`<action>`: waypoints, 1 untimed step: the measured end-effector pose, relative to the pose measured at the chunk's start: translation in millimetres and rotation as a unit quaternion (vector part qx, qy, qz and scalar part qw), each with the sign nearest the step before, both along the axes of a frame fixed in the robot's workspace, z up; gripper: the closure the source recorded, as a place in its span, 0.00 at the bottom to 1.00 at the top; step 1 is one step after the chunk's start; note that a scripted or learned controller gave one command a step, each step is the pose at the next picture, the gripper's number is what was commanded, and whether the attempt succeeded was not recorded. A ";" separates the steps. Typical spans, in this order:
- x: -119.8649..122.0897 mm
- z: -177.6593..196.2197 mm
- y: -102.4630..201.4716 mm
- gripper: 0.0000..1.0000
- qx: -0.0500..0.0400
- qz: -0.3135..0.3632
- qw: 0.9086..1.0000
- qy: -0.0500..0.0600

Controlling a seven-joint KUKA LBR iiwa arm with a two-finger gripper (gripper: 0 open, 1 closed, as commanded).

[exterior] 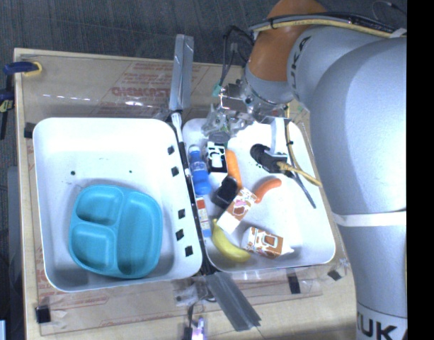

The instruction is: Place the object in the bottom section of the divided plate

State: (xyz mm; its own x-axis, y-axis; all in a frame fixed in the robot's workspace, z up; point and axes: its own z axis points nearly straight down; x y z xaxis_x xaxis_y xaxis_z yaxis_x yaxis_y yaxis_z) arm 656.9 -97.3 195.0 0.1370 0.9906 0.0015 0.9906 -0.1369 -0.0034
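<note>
The plate (117, 232), blue and divided, lies flat in the left bin (96, 129), in the lower left of the frame, near that bin's front wall. One long section seems to run along its right side, with two smaller ones on its left, though the dividers are faint.

The arm comes in from the upper right, and the gripper (224, 119) hangs over the upper end of the right bin (312, 225), just above centre of the frame. I cannot tell whether it is apart or together (it is a blur of metal from this angle).

The loose things all lie in the right bin, below the gripper. A bottle (198, 172) runs along its left wall, with a carrot (233, 165) just beside it. Lower down are a carton (238, 207), a second carton (264, 241) and a banana (227, 246) by the front wall
</note>
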 end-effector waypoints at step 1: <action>-27.2 -31.4 4.6 1.00 -0.001 -0.032 0.999 0.000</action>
State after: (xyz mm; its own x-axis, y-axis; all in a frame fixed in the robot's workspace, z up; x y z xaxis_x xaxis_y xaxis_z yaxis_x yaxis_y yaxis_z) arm 629.7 -92.7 163.6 0.2008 0.9796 -0.0007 0.9796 -0.2008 -0.0038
